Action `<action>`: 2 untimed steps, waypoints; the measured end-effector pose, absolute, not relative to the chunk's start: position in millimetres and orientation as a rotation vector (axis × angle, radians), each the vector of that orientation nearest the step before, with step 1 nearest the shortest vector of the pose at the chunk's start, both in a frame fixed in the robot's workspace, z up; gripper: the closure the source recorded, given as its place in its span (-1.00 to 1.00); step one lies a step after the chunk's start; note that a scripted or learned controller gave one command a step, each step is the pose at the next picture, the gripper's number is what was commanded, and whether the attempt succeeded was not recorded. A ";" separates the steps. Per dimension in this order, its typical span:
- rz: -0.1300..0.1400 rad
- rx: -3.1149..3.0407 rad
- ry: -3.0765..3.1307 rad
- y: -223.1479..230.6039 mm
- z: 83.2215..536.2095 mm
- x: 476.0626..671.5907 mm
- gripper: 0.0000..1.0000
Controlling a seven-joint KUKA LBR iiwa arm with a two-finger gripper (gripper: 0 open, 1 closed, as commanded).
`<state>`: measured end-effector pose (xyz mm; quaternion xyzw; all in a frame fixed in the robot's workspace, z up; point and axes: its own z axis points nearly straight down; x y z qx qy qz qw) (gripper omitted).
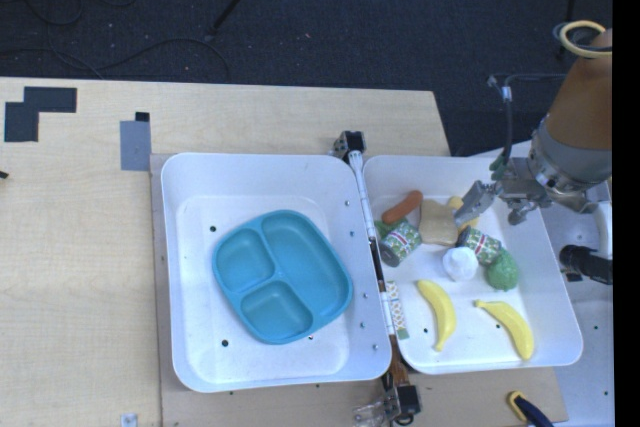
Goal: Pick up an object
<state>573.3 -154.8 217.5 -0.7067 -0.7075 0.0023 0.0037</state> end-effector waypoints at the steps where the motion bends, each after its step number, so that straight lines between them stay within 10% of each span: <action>1: 0.007 -2.214 -2.216 -139.9 110.8 557.4 -1.00; 2: 0.001 -2.223 -2.220 -89.7 87.6 523.5 -1.00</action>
